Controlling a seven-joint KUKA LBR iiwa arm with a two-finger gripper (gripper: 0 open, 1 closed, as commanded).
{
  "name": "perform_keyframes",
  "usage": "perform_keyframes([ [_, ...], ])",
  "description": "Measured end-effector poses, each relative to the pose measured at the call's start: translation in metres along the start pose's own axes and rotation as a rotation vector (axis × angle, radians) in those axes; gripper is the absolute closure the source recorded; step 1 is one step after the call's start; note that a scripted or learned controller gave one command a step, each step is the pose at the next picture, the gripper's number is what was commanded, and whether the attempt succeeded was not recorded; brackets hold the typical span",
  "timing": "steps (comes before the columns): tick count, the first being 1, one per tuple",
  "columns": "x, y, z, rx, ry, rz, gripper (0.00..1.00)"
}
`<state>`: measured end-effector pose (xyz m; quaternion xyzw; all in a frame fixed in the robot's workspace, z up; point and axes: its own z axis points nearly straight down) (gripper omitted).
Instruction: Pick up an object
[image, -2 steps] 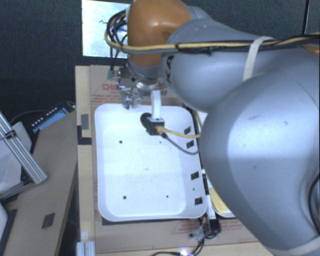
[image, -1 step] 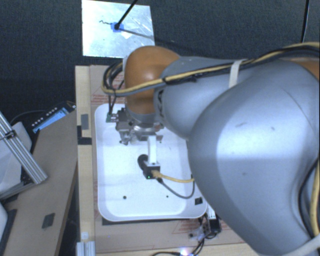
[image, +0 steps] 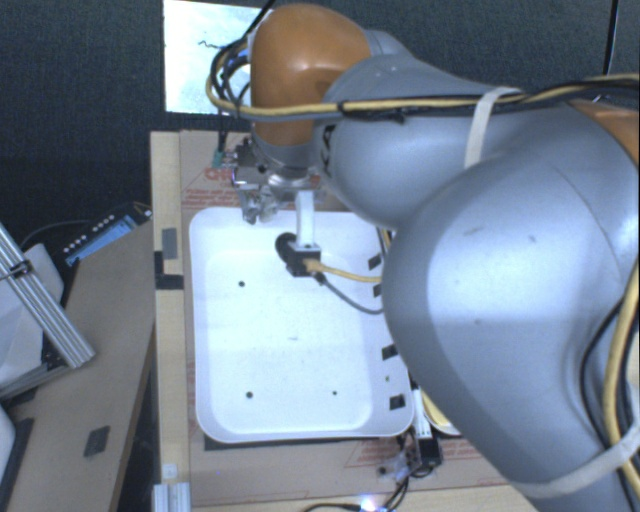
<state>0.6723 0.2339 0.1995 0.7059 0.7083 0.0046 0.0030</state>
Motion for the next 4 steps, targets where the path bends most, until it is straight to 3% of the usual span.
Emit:
perform_keyframes([
  [1,-0.012,-0.066,0.046,0.018,-0.004,0.003,1.00],
  [2,0.001,-0.038,0.002,0.005,0.000,0.000,1.00],
  [3,-0.047,-0.091,0.023,0.017,-0.004,0.006,1.00],
  [4,0.004,-0.072,0.003,0.007,0.001,-0.004,1.00],
])
